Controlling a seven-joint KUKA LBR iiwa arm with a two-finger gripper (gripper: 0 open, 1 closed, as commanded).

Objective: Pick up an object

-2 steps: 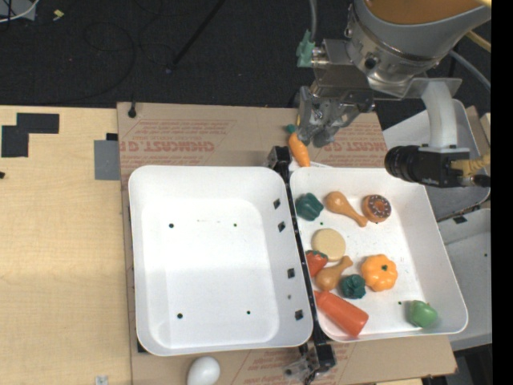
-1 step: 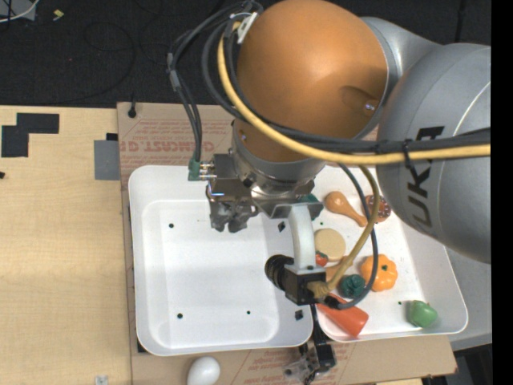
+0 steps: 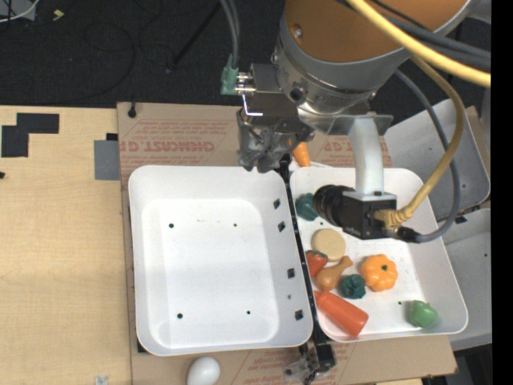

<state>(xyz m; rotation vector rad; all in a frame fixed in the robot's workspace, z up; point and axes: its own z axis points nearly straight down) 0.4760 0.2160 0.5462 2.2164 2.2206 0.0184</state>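
Arm (image 3: 353,46) looming from upper right, my gripper (image 3: 268,155) at the far rim between both bins (image 3: 200,335), an orange piece (image 3: 301,155) just beside it, grip state I cannot tell.

left bin (image 3: 152,215) open; right bin (image 3: 449,295) crowded, arm (image 3: 353,46) seemingly overhead

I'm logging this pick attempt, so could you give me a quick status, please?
Gripper high at the bins' far edge, grip state unclear. Toy food in right bin: pumpkin, carrot, untouched. Camera mount hangs over that bin.
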